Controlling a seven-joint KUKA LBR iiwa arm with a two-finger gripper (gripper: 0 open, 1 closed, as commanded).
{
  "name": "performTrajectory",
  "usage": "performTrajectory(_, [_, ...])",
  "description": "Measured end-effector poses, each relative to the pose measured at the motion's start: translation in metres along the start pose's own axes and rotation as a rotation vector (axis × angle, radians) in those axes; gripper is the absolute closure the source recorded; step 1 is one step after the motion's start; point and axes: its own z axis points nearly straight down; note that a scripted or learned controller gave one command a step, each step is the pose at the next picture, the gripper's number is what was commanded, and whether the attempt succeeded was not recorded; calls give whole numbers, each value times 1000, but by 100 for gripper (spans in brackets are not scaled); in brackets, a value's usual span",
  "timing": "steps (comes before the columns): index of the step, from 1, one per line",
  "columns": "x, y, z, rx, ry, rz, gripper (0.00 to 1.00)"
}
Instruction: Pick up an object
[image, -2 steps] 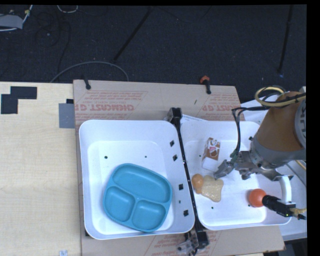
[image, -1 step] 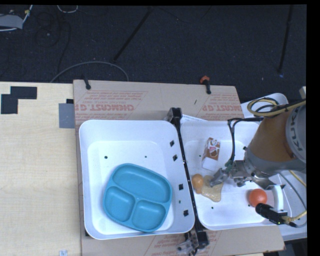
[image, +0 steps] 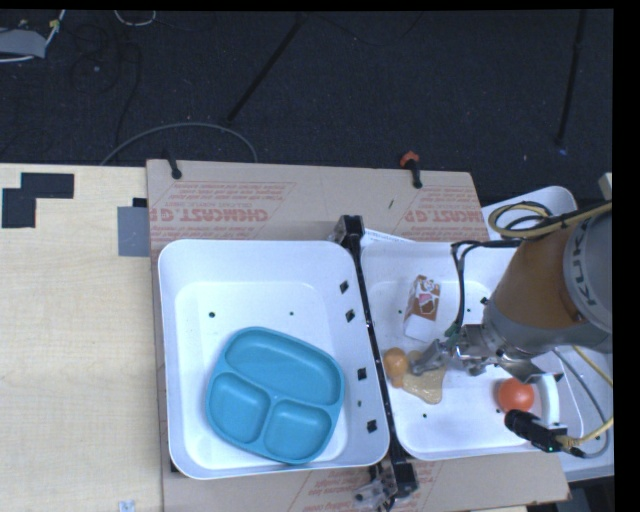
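Gripper (image: 428, 362) low in the right bin (image: 470, 440), seemingly touching a tan object (image: 425, 385); finger spread unclear.

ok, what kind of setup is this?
Most likely a robot grasping test bench in a lab: two white bins clamped on cardboard, a grey and orange arm reaching into the right one, loose cables on dark carpet behind.

Pincer (image: 428, 360) low over tan object (image: 424, 385) in right bin (image: 440, 445).
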Motion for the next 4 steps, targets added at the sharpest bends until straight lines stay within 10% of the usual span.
performTrajectory(1, [0,1,-12,-4,1,4,100])
performTrajectory(3, [1,3,-112,-3,-3,-2,100])
performTrajectory(4, [50,1,-106,3,0,-5,100])
